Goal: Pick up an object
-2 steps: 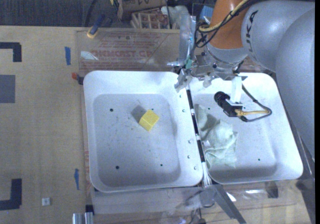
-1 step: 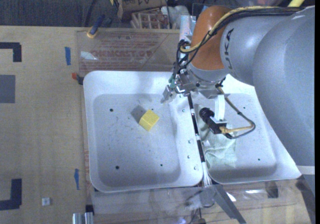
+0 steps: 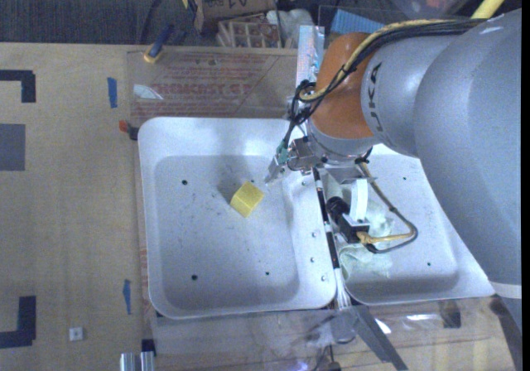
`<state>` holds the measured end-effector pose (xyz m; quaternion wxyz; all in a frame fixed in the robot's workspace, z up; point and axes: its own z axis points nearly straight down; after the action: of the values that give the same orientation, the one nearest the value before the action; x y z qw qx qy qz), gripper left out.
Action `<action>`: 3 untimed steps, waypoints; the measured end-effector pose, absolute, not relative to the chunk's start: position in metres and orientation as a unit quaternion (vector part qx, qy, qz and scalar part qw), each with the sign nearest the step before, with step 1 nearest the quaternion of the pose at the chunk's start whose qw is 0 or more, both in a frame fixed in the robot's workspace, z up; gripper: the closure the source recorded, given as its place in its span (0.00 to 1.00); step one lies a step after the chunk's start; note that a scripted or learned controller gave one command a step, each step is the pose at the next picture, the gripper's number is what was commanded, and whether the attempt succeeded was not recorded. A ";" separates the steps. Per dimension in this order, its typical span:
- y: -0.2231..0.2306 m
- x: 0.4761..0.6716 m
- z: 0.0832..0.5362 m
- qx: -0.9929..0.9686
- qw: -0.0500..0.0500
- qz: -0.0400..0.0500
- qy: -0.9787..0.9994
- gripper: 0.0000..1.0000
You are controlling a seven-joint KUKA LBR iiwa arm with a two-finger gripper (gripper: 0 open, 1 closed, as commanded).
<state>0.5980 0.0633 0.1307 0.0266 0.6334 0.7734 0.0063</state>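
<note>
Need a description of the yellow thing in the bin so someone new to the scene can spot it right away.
Start at the left white bin, the one farther from the arm's base. In its upper right part, near the wall it shares with the right bin, lies a small yellow block, just below and left of the gripper. It is the only bright, solid-coloured thing on that bin's floor, which otherwise has just dark specks.

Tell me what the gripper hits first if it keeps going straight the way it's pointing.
Most likely the yellow block. The gripper points down and to the picture's left, and the block lies just beyond its tip in the left bin. Its height above the bin floor is unclear, so it might pass over.
</note>
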 end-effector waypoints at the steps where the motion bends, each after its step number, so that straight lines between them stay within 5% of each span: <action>1: 0.033 0.634 0.186 0.616 0.001 0.001 0.787 0.00; 2: 0.058 0.626 0.165 0.538 0.008 -0.001 0.843 0.00; 3: 0.028 0.668 0.186 0.597 0.003 0.001 0.802 0.00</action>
<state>0.6676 0.0283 0.1864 0.0029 0.5967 0.8025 0.0015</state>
